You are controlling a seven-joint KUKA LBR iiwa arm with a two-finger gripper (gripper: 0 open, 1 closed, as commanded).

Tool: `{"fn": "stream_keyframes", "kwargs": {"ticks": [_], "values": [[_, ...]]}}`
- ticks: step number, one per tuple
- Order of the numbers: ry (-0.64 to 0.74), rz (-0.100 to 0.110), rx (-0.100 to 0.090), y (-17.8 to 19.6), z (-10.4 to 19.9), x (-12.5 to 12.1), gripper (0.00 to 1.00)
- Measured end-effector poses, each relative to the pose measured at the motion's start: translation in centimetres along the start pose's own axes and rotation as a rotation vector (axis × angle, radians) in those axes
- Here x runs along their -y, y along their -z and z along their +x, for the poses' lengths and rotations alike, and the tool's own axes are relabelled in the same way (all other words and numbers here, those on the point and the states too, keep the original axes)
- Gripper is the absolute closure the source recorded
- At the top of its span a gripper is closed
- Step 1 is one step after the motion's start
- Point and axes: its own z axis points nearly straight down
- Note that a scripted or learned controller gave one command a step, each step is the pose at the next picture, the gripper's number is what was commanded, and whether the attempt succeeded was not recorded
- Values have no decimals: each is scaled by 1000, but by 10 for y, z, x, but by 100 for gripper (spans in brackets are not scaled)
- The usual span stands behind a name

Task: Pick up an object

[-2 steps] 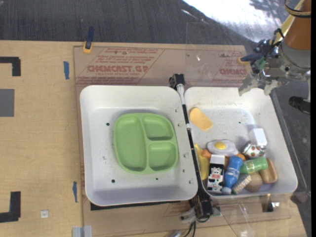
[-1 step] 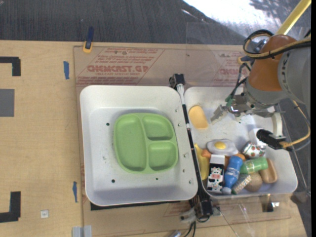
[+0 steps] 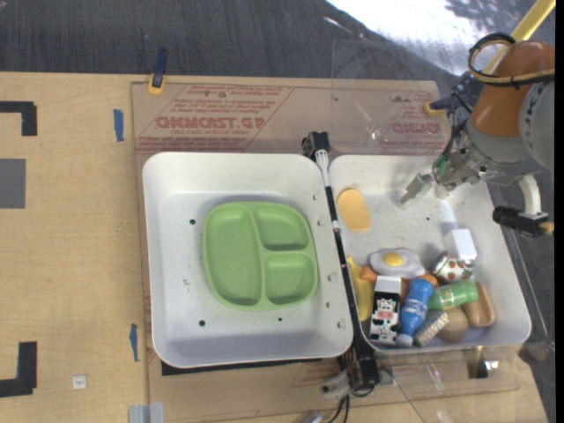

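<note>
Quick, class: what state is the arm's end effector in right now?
End effector: open, holding nothing, above the back of the right bin, away from the pile of toy food.

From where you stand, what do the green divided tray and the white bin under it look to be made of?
The green three-compartment tray looks like moulded plastic, matte: even colour, rounded compartment edges, no sharp glints. The shallow white left bin also looks like plastic, smooth and slightly glossy, with soft curved corners; thin coated metal can't be ruled out.
</note>
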Motion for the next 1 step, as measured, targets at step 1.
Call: {"fn": "stream_keyframes", "kwargs": {"ticks": [1], "values": [[343,-17,25,-2,15,169,0]]}}
